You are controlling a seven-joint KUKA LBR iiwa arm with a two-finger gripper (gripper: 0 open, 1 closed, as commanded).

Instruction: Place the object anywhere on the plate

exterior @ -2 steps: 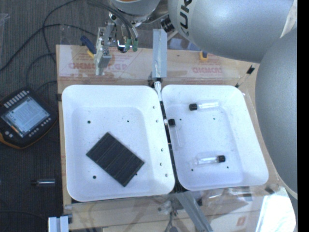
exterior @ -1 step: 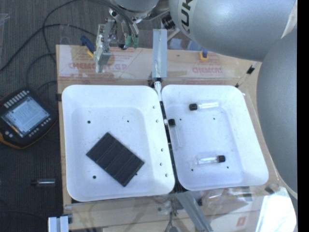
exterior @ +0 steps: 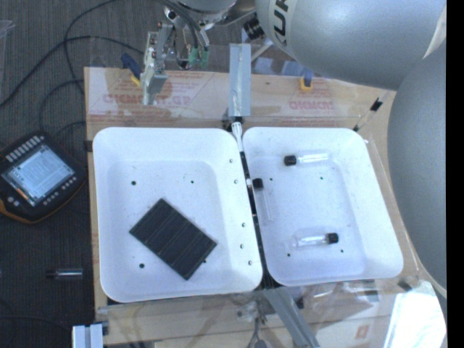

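Two clear plastic vials with black caps lie in the right white bin: upper vial toward 12 o'clock, lower vial toward 6 o'clock, well apart. Dark ribbed rectangular plate lies flat in the left white bin, toward 6 o'clock. Two-finger gripper hangs beyond the left bin's 12 o'clock rim, fingers apart, clamping nothing.

You look down from a single fixed camera above the bench, tilted at a slant, taking in both white bins: left bin, right bin. The grey arm looms close at upper right.
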